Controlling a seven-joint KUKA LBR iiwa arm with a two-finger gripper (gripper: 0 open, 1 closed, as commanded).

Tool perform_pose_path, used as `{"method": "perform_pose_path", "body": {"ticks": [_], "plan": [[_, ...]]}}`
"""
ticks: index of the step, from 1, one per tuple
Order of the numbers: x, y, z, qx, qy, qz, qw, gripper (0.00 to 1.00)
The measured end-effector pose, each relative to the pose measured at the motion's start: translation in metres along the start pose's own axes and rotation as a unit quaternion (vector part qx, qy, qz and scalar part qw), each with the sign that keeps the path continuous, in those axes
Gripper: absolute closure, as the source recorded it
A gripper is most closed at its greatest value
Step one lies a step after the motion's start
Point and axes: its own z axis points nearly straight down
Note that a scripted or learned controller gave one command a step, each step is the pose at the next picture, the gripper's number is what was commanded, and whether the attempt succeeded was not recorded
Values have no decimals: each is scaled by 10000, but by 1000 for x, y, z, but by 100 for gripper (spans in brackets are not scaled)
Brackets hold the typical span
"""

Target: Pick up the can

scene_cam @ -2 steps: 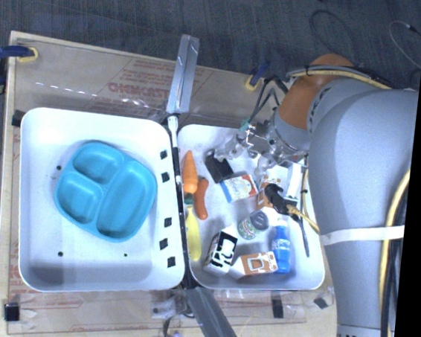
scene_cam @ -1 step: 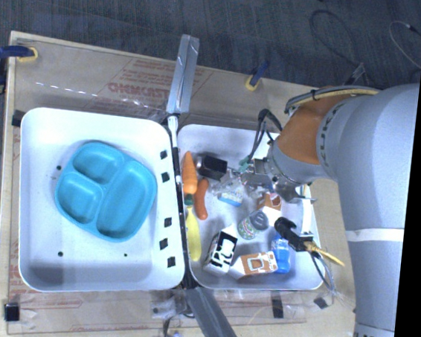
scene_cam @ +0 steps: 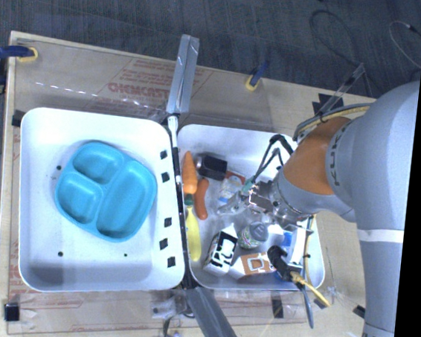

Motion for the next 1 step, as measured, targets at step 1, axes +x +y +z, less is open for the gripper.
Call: {"method": "perform_pose_path", "body": {"ticks": [1], "plan": [[5,35,-1,-17,-4,152,9999,0]]}}
